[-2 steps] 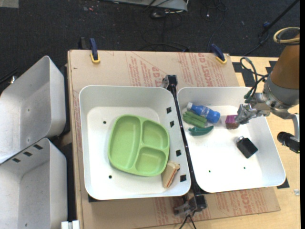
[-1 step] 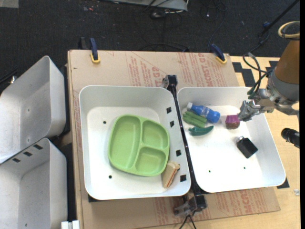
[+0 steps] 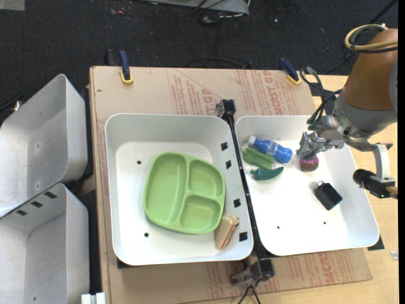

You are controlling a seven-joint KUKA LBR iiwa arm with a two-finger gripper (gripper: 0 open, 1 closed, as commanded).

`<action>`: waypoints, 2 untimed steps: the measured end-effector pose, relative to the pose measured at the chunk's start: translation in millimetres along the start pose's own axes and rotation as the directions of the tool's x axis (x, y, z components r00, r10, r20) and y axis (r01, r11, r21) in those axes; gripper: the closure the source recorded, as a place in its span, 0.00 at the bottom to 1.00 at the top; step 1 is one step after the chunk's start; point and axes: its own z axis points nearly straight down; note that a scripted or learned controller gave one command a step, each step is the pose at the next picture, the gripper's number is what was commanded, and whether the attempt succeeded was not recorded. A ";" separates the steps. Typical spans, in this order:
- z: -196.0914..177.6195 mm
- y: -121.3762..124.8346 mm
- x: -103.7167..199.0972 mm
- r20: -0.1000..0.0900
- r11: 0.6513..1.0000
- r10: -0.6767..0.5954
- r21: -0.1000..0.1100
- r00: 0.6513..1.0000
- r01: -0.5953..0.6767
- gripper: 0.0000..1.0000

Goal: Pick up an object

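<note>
We see the gripper point(image 3: 309, 149) at centre-right of frame, directly over a small purple object point(image 3: 309, 164) in the right bin point(image 3: 354, 233), prob. lining up a pick; grip state unclear, can't tell.

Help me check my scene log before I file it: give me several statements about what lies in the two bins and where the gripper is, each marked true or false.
1. The green divided plate lies in the left bin. True.
2. The black block lies on the plate. False: it rests on the floor of the right bin.
3. The gripper is over the right bin, just above a small purple object. True.
4. The blue bottle is in the left bin. False: it lies in the right bin, beside the green pieces.
5. A tan object sits at the plate's lower right edge. True.
</note>
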 end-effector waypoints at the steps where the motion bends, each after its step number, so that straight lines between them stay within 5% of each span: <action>1: -0.4 1.0 60.9 0.000 1.000 0.000 0.001 1.000 0.000 1.00; 2: 9.4 11.6 114.1 0.000 1.000 -0.001 0.001 1.000 0.001 1.00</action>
